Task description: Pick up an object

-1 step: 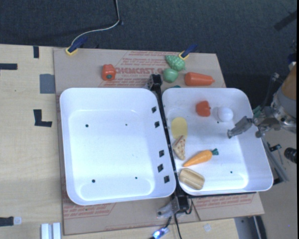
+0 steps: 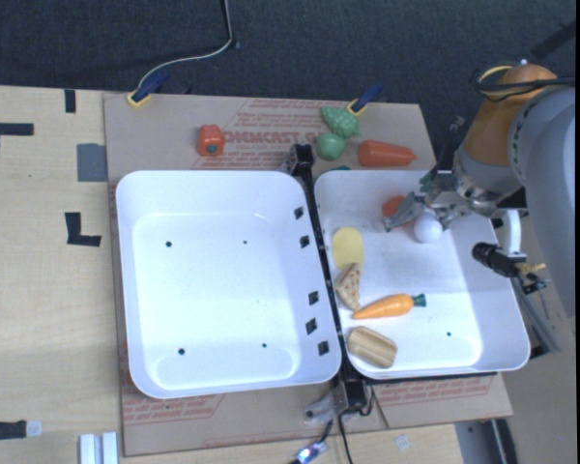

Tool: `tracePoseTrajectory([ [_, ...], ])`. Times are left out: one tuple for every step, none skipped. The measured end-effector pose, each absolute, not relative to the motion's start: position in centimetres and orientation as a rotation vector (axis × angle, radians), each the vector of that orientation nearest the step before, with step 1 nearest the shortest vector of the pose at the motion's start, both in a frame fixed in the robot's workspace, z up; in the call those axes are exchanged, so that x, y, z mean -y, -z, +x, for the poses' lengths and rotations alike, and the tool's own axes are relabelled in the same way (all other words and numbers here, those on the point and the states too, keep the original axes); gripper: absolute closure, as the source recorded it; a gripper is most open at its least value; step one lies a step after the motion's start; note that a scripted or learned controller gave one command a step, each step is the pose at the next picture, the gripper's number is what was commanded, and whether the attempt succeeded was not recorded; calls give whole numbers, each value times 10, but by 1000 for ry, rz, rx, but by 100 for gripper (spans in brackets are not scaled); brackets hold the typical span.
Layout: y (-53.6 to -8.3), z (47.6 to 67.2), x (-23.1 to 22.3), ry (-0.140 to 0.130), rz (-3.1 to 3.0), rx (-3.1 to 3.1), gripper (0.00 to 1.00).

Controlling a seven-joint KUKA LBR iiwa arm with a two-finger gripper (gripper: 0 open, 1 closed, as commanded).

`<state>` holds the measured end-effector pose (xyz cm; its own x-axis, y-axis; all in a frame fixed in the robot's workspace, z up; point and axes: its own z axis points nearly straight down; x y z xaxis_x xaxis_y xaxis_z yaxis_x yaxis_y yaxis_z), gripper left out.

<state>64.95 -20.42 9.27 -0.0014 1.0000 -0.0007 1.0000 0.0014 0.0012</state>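
White ball (image 2: pixel 427 229) just below hand (image 2: pixel 413 213), touching

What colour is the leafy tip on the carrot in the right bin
Dark green, on an orange carrot; the camera view shows it best.

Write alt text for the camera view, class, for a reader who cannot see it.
A grey robot arm reaches from the right, its gripper low over the right bin beside a white ball. That bin also holds a carrot, bread-like toys and a yellow piece. The left bin sits alongside.
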Motion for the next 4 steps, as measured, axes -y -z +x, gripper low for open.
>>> tracePoseTrajectory([
  [-176, 671, 224, -6, 2212, -2218, 0],
  [-81, 658, 129, 4, 2218, -2236, 0],
  [-84, 668, 98, 2, 2217, -2227, 0],
  [-94, 668, 100, 4, 2218, -2226, 100],
])
